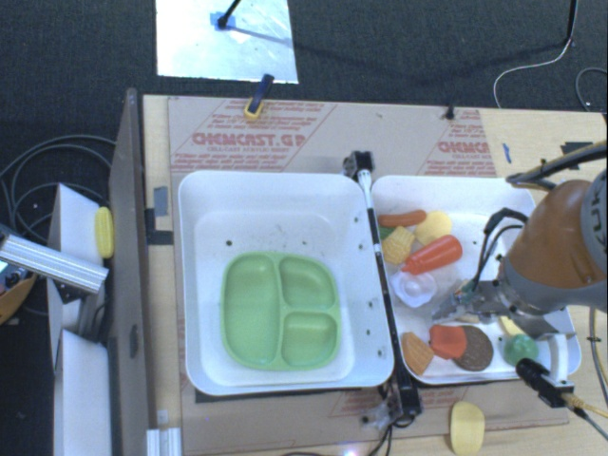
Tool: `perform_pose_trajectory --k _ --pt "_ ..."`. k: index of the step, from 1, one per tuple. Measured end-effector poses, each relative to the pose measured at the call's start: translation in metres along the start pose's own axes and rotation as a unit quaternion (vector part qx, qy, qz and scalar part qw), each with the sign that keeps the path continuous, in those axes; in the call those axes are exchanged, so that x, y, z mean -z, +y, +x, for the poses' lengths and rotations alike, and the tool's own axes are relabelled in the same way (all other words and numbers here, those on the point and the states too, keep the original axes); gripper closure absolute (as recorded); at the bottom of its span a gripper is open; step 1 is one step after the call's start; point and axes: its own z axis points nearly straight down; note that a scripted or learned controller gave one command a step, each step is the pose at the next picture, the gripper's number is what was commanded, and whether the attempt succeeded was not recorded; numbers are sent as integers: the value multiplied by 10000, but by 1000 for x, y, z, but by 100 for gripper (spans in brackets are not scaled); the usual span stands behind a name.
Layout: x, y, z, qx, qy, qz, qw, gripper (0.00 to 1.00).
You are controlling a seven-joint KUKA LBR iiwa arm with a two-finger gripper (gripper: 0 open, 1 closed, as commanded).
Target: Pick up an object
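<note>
A pale yellow toy piece [466,427] lay on the bench below the right bin [494,190], outside it and nearest the bottom edge of the view. Just above it, inside that bin's near edge, sat an orange ridged slice [416,351], a red-orange chunk [446,339] and a round brown disc [474,349], all close together, with a green ball-like piece [520,349] to their right. Farther back in the same bin lay a toy carrot [433,253], a yellow corn cob [397,245], a yellow lemon-like lump [435,224] and a slim orange-red sausage [402,218]. A small clear or white cup-like item [414,287] sat just below the carrot.

The grey arm with its orange band [560,240] reached in from the right, and the gripper [463,301] hung over the middle of the right bin, between the carrot and the brown disc. The spread of the pincer could not be made out against the clutter, nor whether anything sat in it.

The left bin [275,193] held a light green divided plate [280,311] with three compartments, lying flat near its middle.
</note>
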Motion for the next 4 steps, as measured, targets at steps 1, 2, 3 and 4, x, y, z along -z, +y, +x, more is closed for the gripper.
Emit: perform_pose_trajectory --k 1,2,3,4 --pt "2 66 11 22 -16 -34 10000 0" --pt "3 130 35 34 -17 -42 10000 0" --pt "2 158 38 13 -24 269 9996 0" --pt "9 154 36 22 -23 339 9994 100"
